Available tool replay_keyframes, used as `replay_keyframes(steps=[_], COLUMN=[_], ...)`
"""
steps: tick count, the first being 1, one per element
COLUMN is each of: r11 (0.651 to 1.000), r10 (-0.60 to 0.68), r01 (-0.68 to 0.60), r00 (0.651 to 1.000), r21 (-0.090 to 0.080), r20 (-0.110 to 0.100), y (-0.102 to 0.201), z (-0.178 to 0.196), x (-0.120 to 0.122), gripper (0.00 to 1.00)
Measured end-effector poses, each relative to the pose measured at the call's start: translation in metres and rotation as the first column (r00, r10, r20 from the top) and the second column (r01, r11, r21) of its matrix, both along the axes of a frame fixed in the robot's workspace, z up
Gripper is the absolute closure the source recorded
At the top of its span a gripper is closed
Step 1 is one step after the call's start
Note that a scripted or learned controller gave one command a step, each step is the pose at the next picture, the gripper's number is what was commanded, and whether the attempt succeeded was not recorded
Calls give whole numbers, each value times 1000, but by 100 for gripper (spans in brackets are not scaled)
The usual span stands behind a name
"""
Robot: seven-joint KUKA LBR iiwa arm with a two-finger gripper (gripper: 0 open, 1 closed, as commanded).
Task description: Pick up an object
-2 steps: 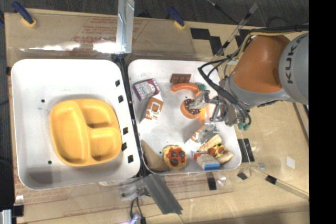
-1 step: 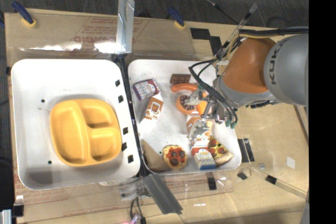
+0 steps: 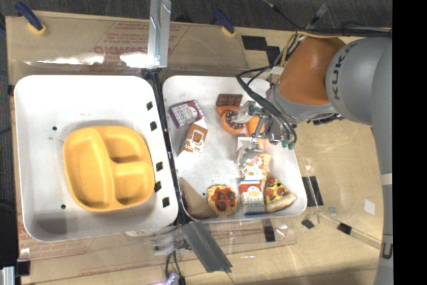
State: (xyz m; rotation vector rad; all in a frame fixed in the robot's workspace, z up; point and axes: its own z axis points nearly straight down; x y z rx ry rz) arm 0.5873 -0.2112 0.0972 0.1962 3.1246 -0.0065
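The right bin holds several small toy items: a purple packet, a brown-and-white carton, a brown block, an orange round piece, a red-and-white carton, a round pizza toy and a pizza slice. My gripper is down in this bin near its right side, just right of the orange piece and above the red-and-white carton. Cables and the wrist hide its fingers.
The left bin holds a yellow divided tray. The grey arm with its orange band reaches over the right bin's upper right corner. A metal bracket stands between the bins at the back.
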Motion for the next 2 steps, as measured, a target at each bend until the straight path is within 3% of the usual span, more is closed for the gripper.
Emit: replay_keyframes(steps=[1, 2], r11=[998, 998], r10=[-62, -70], r01=[62, 70], r00=[998, 998], r21=[2, 4], r20=[-4, -7], y=[28, 40], z=[-2, -4], x=[12, -71], gripper=[0, 0])
